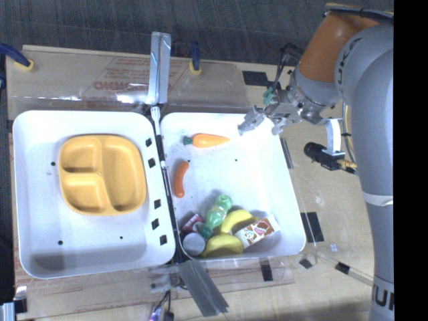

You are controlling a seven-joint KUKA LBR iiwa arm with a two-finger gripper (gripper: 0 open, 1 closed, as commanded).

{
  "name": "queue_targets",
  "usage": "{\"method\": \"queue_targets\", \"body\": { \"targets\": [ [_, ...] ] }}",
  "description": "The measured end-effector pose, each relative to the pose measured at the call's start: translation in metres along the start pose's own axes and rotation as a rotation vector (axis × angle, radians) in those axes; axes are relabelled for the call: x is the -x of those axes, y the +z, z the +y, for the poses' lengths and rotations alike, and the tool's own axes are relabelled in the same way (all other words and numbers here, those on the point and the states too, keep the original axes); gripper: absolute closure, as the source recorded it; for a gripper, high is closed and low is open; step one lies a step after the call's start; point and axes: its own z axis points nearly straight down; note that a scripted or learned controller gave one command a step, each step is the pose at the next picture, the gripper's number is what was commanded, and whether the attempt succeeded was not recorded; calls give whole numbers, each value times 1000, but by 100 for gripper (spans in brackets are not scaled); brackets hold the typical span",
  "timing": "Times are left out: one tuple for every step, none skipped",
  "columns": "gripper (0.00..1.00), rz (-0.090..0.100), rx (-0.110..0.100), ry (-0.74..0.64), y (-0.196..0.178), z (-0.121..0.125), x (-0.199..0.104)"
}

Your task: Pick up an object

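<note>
The right bin (pixel 267 172) holds an orange carrot (pixel 208 140) near its far edge and a small sausage (pixel 180 178) by its left wall. A heap sits in its near corner: a green bottle (pixel 217 212), yellow bananas (pixel 229 233), a small printed carton (pixel 257 231) and a can (pixel 193 243). My gripper (pixel 259 120) hovers over the bin's far right corner, to the right of the carrot and apart from it. Its fingers look spread, with nothing between them.
The left bin (pixel 40 199) carries a yellow divided plate (pixel 102 173). A metal post (pixel 159 69) stands at the far end of the wall between the bins. The grey arm (pixel 364 79) fills the right side of the bench.
</note>
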Motion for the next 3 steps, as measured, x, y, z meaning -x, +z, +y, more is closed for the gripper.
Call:
{"method": "queue_targets", "body": {
  "targets": [
    [0,-1,4,146,-8,22,-45],
    [0,-1,7,23,113,24,-61],
    [0,-1,3,184,14,23,-76]
  ]
}}
